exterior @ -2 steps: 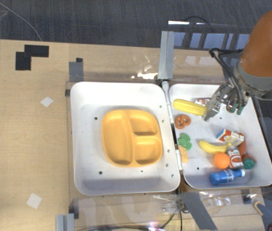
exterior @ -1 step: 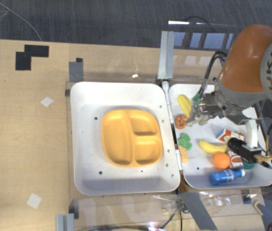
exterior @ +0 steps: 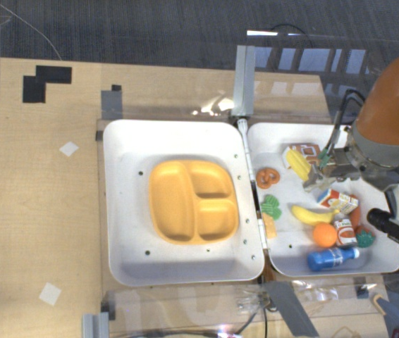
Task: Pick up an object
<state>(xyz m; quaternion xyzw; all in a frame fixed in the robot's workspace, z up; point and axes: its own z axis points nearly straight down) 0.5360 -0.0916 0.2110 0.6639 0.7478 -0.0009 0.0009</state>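
The right bin (exterior: 278, 136) holds several toy foods: a yellow corn cob (exterior: 296, 163), a brown pretzel (exterior: 267, 177), a green leafy piece (exterior: 270, 205), a banana (exterior: 311, 215), an orange (exterior: 324, 235), a blue bottle (exterior: 332, 258) and a red-and-white carton (exterior: 339, 203). My gripper (exterior: 317, 179) hangs low over the middle of this bin, just right of the corn and above the banana. Its metal tip points down and left, next to the carton. The grey wrist and orange band (exterior: 395, 104) cover the bin's far right corner.
The left bin (exterior: 125, 189) carries a yellow divided plate (exterior: 191, 200). A small red can (exterior: 345, 232) and a green broccoli piece (exterior: 365, 239) lie beside the orange. A printed card (exterior: 304, 150) lies behind the corn. A metal post (exterior: 244, 76) stands between the bins at the back.
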